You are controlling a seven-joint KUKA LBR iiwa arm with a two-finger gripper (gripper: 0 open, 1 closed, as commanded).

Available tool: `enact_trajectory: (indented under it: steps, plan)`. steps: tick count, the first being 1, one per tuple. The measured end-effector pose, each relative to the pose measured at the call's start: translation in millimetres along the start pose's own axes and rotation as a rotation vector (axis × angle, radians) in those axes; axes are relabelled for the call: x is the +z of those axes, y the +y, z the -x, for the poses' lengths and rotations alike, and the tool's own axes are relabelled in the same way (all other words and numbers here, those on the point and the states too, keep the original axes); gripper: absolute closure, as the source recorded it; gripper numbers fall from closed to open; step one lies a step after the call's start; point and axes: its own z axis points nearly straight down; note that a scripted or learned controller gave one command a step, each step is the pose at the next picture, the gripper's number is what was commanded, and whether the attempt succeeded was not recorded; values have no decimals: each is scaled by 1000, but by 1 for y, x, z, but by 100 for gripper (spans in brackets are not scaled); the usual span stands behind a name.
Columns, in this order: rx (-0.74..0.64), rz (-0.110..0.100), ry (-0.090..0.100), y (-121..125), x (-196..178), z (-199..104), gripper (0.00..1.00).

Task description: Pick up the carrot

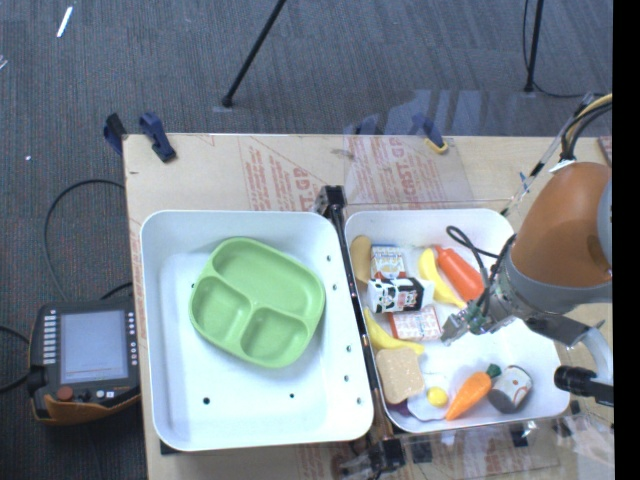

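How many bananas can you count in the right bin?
2. One banana lies near the bin's middle beside the sausage; the other banana lies below the cow-print carton. The arm could hide more.

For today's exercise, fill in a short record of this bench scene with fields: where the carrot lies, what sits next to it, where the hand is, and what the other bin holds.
carrot: lower part of the right bin, lying at a slant, green top toward the upper right
neighbours: slice of bread to its left, fried egg beside its tip, grey can to its right
hand: above the right bin, up from the carrot and apart from it
left bin: holds a green divided plate
task state: carrot not yet lifted
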Motion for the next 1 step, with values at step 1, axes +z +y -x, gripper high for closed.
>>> enact_trajectory:
  steps: [1]
  plan:
    - [1, -3, 1, -1, 1, 0, 0]
